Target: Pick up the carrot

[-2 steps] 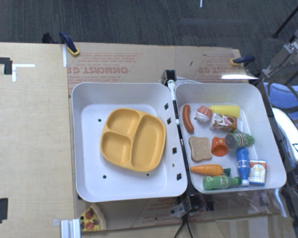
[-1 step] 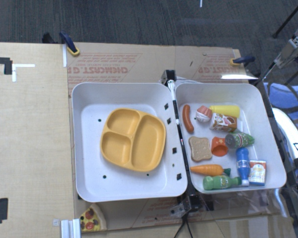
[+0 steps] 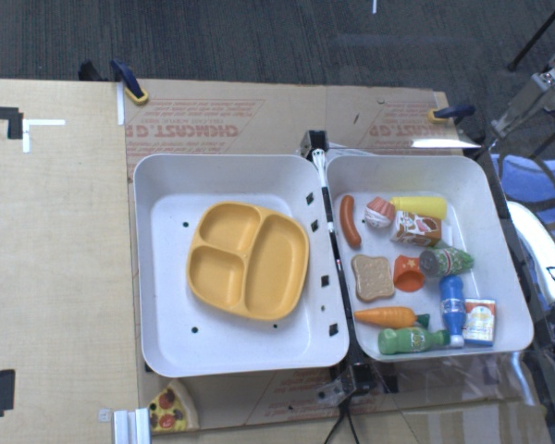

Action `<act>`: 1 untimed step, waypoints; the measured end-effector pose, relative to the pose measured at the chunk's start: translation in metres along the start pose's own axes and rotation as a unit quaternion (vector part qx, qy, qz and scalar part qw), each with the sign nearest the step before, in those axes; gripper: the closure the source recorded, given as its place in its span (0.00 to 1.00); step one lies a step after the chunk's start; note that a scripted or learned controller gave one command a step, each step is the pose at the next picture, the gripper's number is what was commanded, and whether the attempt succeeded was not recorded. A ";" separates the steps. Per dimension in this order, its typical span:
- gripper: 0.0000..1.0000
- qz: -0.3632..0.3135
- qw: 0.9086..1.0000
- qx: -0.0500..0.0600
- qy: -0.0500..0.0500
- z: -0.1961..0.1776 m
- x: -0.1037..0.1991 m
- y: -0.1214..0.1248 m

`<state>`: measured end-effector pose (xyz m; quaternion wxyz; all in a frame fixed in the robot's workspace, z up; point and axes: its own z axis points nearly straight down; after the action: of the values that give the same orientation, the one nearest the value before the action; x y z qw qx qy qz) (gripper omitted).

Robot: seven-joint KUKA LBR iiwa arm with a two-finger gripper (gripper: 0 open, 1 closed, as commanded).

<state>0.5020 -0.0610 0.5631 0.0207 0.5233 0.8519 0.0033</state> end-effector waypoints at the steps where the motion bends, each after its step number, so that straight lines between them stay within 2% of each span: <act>1: 1.00 -0.002 1.000 -0.003 -0.003 -0.008 -0.002 0.003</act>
<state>0.5055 -0.0608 0.5715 0.0252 0.5216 0.8528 0.0040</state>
